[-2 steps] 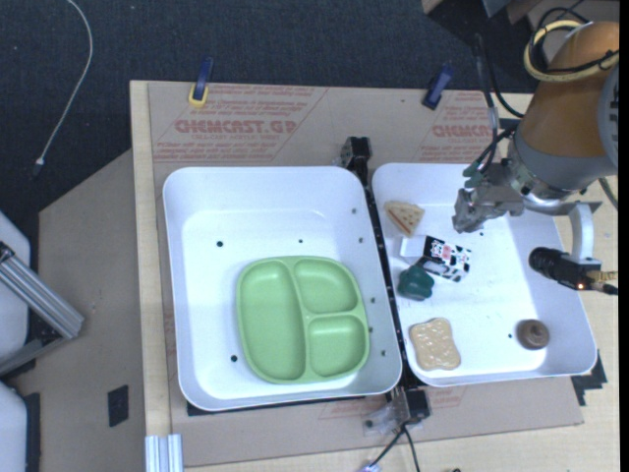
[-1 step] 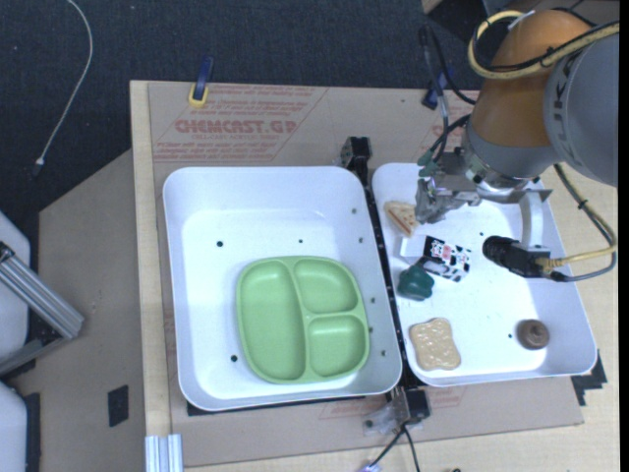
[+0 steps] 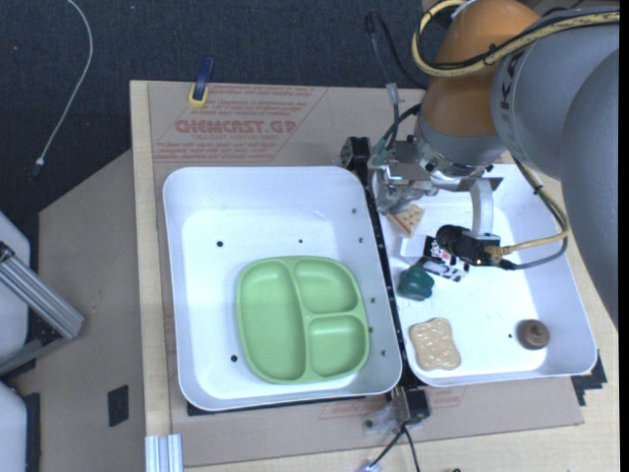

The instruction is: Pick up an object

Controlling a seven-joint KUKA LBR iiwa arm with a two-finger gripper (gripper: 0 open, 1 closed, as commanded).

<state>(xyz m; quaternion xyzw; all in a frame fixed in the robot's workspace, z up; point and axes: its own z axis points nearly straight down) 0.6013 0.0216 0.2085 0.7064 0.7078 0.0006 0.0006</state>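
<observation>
Five small candidates lie in the right shallow white bin [image 3: 555,288]: a tan square cracker [image 3: 405,221], a black-and-white toy [image 3: 447,257], a teal lump [image 3: 416,283], a beige waffle piece [image 3: 433,344] and a brown round disc [image 3: 533,334]. The gripper [image 3: 398,193] hangs just above the cracker at the approach step, its spread impossible to tell, so next comes a straight descent clear of the wall shared with the left white bin [image 3: 246,209], which holds a green divided plate [image 3: 300,318]. Both bins sit on a red-lettered cardboard sheet [image 3: 256,126] over dark carpet [image 3: 118,28].

Red print "CHEMCAST GP" on brown protective sheet [image 3: 246,126] under bins.
</observation>
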